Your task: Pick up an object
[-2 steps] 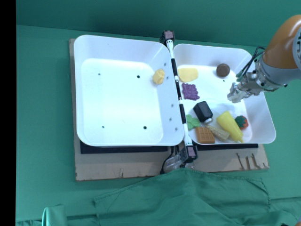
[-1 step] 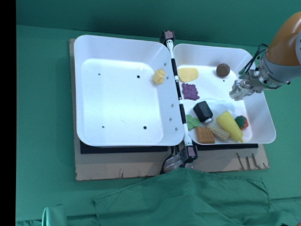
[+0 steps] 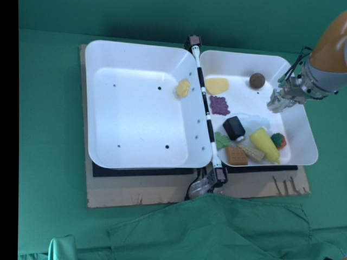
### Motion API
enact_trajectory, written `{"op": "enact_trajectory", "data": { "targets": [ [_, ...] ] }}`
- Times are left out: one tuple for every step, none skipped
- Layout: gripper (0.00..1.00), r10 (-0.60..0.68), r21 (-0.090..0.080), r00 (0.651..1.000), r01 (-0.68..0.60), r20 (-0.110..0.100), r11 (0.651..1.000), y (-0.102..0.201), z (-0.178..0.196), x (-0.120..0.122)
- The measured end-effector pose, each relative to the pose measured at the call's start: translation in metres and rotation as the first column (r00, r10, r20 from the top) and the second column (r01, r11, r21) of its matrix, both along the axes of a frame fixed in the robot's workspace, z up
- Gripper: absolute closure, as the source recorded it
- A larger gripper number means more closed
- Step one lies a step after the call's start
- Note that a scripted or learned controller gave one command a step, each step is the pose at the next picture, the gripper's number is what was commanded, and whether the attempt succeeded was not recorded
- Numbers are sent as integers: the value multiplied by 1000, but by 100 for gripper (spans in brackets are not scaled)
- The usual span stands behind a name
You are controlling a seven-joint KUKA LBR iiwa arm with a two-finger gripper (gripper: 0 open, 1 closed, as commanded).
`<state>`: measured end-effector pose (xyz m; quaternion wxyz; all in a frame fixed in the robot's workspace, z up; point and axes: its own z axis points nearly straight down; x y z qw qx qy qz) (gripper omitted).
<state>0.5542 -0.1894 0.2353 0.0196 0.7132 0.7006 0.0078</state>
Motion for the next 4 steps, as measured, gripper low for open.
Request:
{"op": "enact_trajectory", "data": {
  "targets": [
    [100, -4, -3, 1000, 4, 6, 1000, -2, 12, 1],
    [100, -7, -6, 1000, 8, 13, 1000, -3, 25, 2],
    [100, 12, 14, 999, -11, -33, 1000, 2, 73, -68],
    [100, 20, 13, 999, -19, -31, 1000, 48, 52, -9]
  ]
}}
